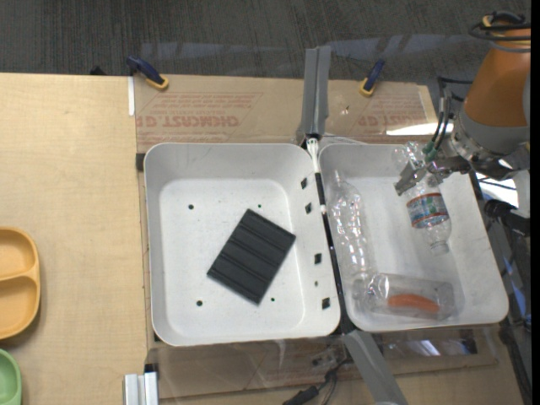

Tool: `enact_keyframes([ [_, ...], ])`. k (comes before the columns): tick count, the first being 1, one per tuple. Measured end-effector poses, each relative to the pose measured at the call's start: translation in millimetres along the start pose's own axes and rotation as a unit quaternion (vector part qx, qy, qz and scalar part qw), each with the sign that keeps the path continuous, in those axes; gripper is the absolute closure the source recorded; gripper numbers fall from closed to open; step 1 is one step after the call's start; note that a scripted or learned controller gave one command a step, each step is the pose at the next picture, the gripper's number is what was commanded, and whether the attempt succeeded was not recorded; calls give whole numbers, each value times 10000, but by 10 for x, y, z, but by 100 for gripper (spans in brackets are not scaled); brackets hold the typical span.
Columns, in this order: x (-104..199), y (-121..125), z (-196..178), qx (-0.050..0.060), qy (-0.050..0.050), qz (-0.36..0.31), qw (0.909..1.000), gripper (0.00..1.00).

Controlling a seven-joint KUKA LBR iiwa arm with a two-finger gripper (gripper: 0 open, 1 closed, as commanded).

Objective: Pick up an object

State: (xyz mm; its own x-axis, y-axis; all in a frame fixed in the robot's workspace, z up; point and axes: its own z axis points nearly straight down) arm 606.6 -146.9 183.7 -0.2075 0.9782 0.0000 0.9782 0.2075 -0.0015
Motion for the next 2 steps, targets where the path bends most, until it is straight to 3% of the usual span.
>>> enact_keyframes([
  [1, 112, -313, 566, 11, 7, -460, 9989, 100],
  [2, 589, 314, -65, -1, -2, -1157, 9933, 100],
])
